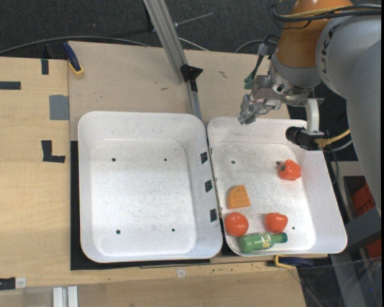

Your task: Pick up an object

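Grey metal pole (168, 34) and blue-yellow clamp (73, 58) on wooden bench (25, 171).

- Both bins (141, 123) white, finely speckled.
- Waffle (238, 197) orange, gridded.
- Bottle (262, 240) green.
- Three items (289, 169) red-orange, possibly tomatoes.
- Arm (345, 37) grey, orange-banded.

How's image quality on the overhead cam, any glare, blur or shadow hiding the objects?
Camera view: lighting even, shadows soft; no glare on the right bin. The orange waffle, tomatoes and green bottle read sharp. The gripper is small and slightly soft at the bin's far rim.
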Robot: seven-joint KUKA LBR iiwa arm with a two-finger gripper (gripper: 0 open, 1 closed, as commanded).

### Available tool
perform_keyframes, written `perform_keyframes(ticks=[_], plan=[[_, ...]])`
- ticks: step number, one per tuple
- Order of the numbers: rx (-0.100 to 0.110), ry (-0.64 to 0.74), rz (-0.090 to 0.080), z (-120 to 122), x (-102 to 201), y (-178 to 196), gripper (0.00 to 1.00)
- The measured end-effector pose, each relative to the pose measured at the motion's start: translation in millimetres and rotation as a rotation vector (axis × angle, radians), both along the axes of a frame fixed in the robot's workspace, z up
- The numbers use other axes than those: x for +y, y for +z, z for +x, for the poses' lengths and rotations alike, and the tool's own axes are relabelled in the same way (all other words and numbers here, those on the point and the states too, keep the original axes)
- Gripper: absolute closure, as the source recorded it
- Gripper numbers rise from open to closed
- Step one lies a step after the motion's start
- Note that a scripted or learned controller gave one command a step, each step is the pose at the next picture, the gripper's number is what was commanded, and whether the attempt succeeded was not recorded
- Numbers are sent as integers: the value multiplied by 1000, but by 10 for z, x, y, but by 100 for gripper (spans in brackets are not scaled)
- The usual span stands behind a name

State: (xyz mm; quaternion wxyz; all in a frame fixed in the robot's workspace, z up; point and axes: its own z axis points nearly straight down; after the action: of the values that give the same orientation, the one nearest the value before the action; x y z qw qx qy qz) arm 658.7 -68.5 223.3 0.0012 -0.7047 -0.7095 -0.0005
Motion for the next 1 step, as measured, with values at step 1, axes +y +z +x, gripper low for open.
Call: perform_keyframes(ticks=[1], plan=[[1,-1,-1,-87,480,84,100]])
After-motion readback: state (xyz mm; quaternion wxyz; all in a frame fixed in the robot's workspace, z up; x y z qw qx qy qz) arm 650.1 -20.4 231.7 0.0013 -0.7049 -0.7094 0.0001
